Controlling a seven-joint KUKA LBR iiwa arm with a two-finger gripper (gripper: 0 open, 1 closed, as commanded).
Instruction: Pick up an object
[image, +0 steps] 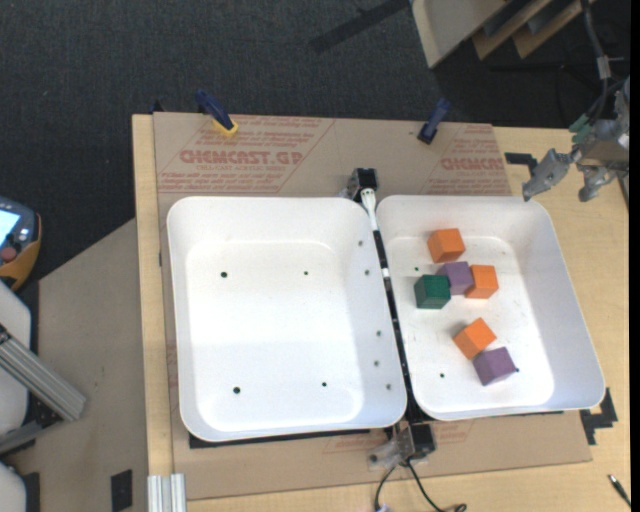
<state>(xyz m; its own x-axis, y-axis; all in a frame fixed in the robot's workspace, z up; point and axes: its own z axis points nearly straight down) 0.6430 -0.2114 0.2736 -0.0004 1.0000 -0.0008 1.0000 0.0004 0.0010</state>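
Hovering past the right bin's far right corner, the gripper hangs with fingers apart and nothing between them, so the approach is just starting; next it must swing over the blocks clustered in that bin and descend.

Tool observed at the upper right of the camera view, at the frame's edge. Two grey fingers hang downward, spread apart, with nothing between them. The wrist body above them runs off the right edge; the arm's links cannot be assessed.
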